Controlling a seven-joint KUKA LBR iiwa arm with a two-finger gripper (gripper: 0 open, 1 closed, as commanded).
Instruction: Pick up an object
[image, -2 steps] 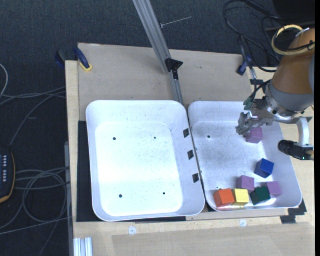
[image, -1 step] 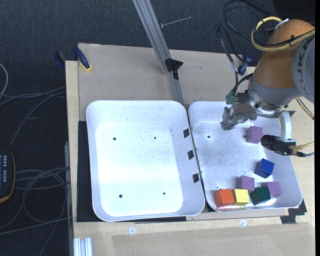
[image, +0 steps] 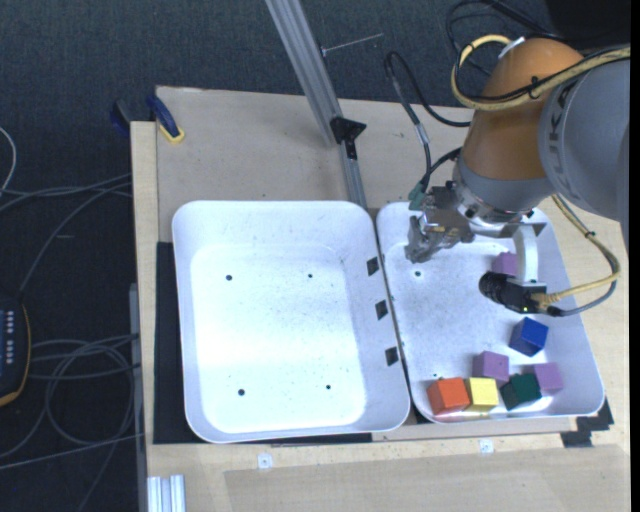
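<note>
The end effector (image: 422, 243) hangs over the far left part of the right bin (image: 440, 330); whether it is open or closed cannot be told. Bare white floor lies just below it. Nearer the camera and to its right sit the blue block (image: 529, 335), purple blocks, and by the near rim the orange block (image: 450, 395), yellow block (image: 483, 392) and green block (image: 520, 390). Left of it, past the shared rims, lies the left bin (image: 275, 320), on the wooden tabletop (image: 250, 140).
</note>
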